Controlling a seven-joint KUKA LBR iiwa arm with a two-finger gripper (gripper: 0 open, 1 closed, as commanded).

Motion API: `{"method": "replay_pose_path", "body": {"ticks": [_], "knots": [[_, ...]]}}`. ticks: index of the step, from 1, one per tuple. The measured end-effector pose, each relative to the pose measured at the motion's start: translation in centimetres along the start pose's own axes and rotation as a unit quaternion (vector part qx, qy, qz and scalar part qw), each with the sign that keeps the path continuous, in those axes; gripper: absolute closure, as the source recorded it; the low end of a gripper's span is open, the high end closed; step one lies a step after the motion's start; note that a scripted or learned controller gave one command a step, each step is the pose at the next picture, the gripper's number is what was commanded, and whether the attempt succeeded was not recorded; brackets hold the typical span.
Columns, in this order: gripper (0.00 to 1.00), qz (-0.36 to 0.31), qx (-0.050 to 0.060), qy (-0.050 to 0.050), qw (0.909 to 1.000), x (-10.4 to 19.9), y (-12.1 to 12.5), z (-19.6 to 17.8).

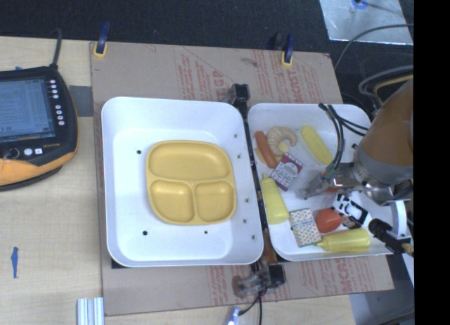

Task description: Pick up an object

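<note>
Both bins (126,176) are plain white, and the divided plate (191,181) in the left one is mustard yellow. Right bin's a mix: orange sausage (265,148), yellow corn (316,145), pale yellow bottle (273,200), a red-and-white packet (286,173), a checkered beige packet (305,226), something red-orange (328,219). Cardboard (176,70) underneath is brown with faded red print.
</note>
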State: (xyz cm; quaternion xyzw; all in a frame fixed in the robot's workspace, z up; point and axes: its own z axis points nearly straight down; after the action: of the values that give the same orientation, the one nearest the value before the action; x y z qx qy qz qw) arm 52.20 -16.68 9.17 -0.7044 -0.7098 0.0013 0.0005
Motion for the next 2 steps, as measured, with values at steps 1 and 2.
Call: {"method": "replay_pose_path", "body": {"ticks": [1, 2], "knots": [[0.0, 0.002, 0.0, 0.001, 1.0, -2.5, 5.2, -0.1], [0.0, 0.001, 0.001, 0.001, 1.0, -2.1, 2.3, 0.0]]}}
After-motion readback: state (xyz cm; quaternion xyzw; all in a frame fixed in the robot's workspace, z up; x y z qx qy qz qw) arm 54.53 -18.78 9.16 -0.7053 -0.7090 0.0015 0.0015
